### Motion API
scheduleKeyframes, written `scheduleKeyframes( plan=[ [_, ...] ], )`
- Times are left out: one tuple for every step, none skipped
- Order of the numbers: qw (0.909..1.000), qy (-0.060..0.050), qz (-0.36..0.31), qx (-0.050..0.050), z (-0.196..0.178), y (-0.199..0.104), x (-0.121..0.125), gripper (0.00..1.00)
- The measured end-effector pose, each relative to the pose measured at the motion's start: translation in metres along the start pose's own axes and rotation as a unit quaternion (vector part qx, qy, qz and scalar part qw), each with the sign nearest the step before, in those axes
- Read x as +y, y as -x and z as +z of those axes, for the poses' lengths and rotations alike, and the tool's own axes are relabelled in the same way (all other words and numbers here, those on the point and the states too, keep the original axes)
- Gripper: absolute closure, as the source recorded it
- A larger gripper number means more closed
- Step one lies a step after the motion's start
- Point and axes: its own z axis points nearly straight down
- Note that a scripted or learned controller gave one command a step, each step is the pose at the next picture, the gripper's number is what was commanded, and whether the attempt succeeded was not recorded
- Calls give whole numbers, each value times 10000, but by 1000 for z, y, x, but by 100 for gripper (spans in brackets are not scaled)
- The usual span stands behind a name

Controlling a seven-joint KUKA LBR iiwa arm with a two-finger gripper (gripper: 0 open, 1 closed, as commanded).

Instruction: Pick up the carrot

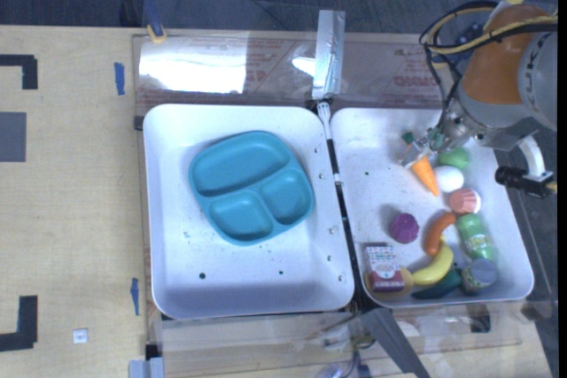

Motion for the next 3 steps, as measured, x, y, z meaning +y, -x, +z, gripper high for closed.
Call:
scheduleKeyframes(
  plan=[
    [9967,-49,804,32,13,11,-21,100],
    [9970,-50,764,76,13,5,-17,0],
    [9910,-23,1340,11,-30,5,14,0]
  ],
)
